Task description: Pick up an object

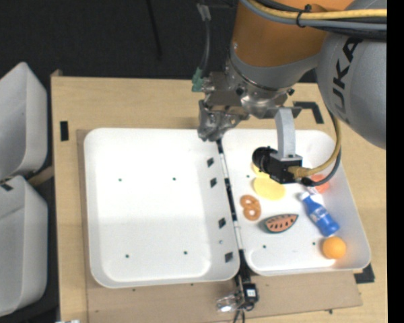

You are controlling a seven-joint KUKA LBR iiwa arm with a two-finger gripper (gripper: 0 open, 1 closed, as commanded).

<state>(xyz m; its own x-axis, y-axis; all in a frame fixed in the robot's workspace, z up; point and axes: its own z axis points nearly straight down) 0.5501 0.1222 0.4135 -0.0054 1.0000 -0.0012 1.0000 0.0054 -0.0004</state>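
The right bin holds several small objects. A yellow disc lies near its middle, and an orange pretzel-shaped piece sits just left of it. Below them rests a brown and orange oval piece. A blue bottle lies slanted on the right, and an orange ball sits at the front right. My gripper hangs over the back end of the divider between the bins, away from these objects. A black part on a grey strip hangs from the wrist just above the yellow disc.
The left bin adjoins the right one along a central divider. The big grey and orange arm covers the back of the right bin. White casings stand off the bench's left edge.
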